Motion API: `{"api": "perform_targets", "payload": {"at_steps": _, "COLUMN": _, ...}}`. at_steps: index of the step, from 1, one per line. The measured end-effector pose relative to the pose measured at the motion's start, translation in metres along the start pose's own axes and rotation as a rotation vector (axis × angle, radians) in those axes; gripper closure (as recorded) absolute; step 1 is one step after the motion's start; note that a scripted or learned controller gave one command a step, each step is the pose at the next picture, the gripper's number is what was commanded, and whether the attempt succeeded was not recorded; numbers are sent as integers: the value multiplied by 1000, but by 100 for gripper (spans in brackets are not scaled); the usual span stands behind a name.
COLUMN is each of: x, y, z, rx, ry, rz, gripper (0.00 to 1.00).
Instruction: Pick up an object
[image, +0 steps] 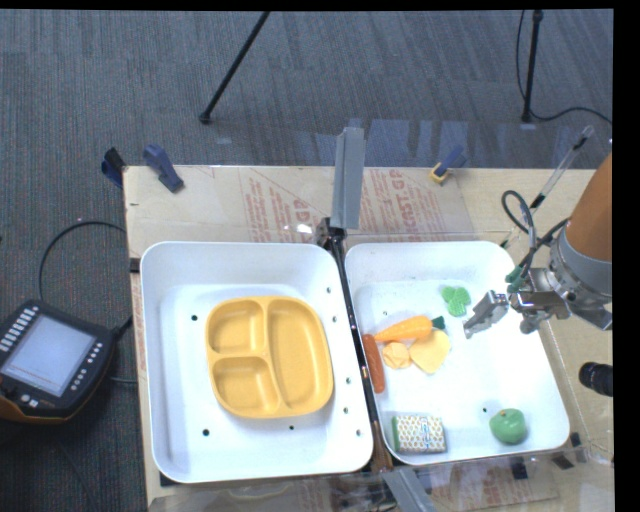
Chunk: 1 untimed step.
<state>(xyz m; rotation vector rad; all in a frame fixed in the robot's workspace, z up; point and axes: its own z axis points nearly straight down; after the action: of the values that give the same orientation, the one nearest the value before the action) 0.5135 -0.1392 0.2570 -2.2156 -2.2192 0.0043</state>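
In the right bin (520, 400) lie an orange carrot (403, 328), a red-brown sausage (373, 363), two yellow-orange slices (420, 353), a small green leafy piece (457, 299), a green apple (508, 426) and a patterned sponge-like block (419, 433). My gripper (487, 312) hangs over the right part of this bin, just right of the leafy piece and the carrot. Its fingers stand apart, open, with nothing between them.
The left bin (170, 300) bears a yellow three-compartment plate (270, 356). A grey post (348, 180) rises behind the seam between the bins. Clamps and cables lie on the bench's far edge. A teach pendant (45, 358) lies on the floor at left.
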Motion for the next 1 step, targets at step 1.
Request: {"api": "perform_targets", "payload": {"at_steps": 1, "x": 1, "y": -9, "z": 11, "rx": -1, "ry": 0, "rz": -63, "gripper": 0}}
